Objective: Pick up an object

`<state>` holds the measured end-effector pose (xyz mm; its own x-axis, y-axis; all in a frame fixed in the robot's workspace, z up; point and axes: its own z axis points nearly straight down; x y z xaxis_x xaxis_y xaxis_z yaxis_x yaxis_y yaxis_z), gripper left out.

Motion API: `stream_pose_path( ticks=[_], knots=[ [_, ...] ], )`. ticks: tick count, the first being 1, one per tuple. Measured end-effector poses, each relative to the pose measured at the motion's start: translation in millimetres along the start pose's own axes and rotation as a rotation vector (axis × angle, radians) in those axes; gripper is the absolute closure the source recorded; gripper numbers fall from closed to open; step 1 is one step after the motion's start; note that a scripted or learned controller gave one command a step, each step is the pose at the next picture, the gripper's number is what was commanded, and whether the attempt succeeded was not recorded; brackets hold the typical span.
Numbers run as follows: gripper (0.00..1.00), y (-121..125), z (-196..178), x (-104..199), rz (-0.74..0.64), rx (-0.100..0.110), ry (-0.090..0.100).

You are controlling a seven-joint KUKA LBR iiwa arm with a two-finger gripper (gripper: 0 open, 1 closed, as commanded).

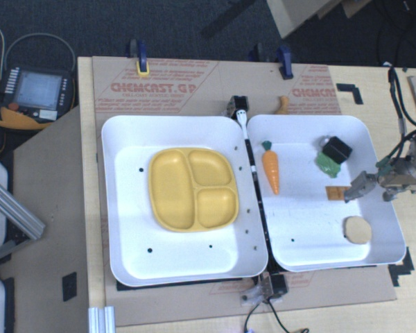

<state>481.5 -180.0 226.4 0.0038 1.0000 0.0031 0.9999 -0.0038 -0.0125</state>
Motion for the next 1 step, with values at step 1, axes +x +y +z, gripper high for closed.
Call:
stream_pose_path(
  ticks=[1],
  knots=[
    [0.0, 2.7, -5.7, 0.4, -0.004, -0.012, -0.003]
  ],
)
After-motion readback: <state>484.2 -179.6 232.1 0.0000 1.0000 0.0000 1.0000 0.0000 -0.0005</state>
